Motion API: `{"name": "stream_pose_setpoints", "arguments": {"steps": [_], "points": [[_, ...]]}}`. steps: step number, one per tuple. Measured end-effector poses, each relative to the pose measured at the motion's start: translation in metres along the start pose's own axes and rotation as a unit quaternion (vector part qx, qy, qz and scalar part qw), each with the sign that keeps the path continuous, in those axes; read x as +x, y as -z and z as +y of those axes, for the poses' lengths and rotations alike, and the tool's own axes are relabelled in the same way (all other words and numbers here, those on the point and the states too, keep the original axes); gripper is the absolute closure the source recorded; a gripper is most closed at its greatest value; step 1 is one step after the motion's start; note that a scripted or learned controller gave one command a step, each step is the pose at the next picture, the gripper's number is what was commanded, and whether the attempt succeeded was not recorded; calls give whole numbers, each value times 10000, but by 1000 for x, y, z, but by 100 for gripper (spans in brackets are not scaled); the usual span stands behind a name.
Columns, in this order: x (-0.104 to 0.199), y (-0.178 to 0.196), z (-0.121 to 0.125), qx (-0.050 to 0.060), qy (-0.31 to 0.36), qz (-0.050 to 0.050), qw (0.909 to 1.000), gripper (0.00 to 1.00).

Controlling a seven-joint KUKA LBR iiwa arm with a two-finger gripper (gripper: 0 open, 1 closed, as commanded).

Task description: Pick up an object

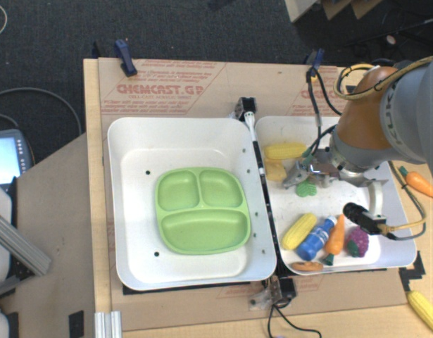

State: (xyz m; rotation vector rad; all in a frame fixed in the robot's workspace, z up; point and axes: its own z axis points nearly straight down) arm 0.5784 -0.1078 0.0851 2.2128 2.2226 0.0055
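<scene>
While the left bin [124,189] carries a green divided plate [201,210] at its centre, my end effector [305,174] sits in the right bin [286,127] just past the divider, over a small green toy [306,188]; whether it is wide or narrow I cannot tell. At twelve o'clock from it lies a yellow piece [285,151]. At six o'clock lie a corn cob [298,231], a blue bottle [316,236], a carrot [335,236] and purple grapes [356,242].
</scene>
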Motion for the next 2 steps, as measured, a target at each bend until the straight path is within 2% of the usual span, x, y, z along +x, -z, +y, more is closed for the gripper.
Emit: {"name": "stream_pose_setpoints", "arguments": {"steps": [1, 2], "points": [[-2, 11, -2, 7, -24, -4, 10000, 100], [44, 106, 37, -28, 8, 4, 10000, 100]]}}
